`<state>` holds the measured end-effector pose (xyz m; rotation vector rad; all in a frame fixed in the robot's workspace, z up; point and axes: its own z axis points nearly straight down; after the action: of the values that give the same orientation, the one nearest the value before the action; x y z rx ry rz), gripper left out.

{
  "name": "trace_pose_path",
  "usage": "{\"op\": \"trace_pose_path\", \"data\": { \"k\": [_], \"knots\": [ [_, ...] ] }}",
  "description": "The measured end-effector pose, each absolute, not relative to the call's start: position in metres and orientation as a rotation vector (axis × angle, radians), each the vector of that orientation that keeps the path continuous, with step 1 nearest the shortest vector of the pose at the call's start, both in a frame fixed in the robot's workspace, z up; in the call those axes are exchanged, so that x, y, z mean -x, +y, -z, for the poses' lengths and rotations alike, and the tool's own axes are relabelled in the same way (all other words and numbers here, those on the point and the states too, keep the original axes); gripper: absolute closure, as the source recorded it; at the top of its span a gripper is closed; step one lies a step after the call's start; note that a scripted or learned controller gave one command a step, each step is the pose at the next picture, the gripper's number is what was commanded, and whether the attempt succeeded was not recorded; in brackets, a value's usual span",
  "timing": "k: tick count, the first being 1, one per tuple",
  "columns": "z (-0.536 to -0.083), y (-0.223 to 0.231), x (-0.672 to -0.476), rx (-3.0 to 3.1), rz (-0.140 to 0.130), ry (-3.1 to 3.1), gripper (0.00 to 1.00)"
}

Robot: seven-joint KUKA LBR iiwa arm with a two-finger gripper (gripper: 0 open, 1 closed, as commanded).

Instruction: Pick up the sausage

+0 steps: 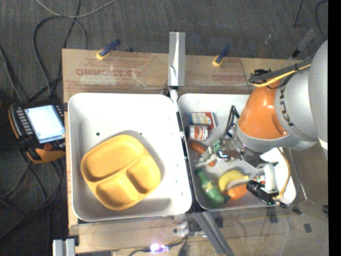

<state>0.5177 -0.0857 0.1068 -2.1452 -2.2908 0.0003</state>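
The sausage (196, 147) is a short reddish-orange piece lying by the left wall of the right bin (241, 101), about halfway down it. My gripper (216, 153) hangs low over the right bin, just right of the sausage and close to it. Its metal tip hides the sausage's right end. From this angle I cannot make out whether anything is held. The grey arm with its orange band (261, 119) covers the bin's right half.
The right bin also holds a small carton (203, 119), a red can (198, 133), a green bottle (209, 186), a banana (232, 179) and an orange carrot (237, 192). A yellow divided plate (120, 170) lies in the left bin (80, 116).
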Motion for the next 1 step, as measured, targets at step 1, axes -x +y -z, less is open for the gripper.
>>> {"op": "trace_pose_path", "data": {
  "k": [1],
  "knots": [
    [-0.0879, -0.0988, -0.5458, 2.041, 0.002, -2.393, 0.0]
  ]
}}
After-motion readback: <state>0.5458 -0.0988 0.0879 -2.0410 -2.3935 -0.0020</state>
